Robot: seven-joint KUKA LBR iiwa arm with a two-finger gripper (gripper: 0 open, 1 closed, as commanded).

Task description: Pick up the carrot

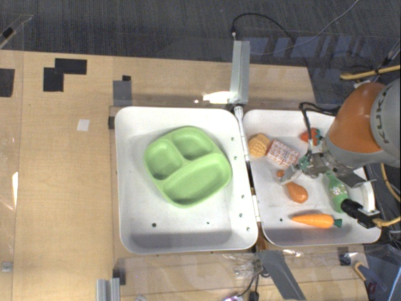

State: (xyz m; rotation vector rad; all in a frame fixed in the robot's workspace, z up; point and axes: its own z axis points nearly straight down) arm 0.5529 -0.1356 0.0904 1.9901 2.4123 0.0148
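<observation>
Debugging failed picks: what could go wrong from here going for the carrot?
1. The gripper sits over the small orange rounded item, not the long orange carrot; it may grab the wrong, similarly coloured thing.
2. The carrot lies close to the right white bin's front wall, and a green bottle is nearby, risking collision.

A light wooden bench (56, 187) meets dark grey carpet (156, 17) above; black tape shapes (62, 73) mark its top, and a black cable (263, 22) loops across the floor.
</observation>
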